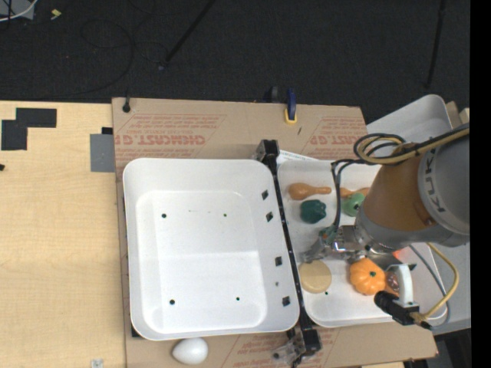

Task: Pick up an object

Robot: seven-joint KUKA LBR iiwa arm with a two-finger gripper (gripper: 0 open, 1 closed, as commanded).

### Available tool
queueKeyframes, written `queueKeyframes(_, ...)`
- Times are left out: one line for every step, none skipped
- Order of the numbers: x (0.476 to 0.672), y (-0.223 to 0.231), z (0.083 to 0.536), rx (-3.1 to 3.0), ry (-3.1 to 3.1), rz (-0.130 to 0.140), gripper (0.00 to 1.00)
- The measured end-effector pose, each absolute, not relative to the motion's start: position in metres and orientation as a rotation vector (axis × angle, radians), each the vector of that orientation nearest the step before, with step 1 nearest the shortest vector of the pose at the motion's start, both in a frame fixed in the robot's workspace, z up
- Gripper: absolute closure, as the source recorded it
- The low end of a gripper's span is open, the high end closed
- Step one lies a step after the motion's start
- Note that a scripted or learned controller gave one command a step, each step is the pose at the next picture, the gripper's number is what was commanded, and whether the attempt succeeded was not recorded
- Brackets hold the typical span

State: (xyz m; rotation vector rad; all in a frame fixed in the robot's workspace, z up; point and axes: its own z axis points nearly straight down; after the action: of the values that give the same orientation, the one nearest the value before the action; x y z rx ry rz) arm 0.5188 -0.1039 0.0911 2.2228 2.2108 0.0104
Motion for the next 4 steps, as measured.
queueKeyframes(0.521,-0.105,0.102,2.23,2.21,0.011,1.0)
queueKeyframes(0.582,-0.091,0.087,2.218,2.224,0.0,1.0)
queueKeyframes(0.515,-0.09,0.088,2.225,2.222,-0.002,1.0)
queueKeyframes(0.532,-0.102,0.148,2.22,2.22,0.001,1.0)
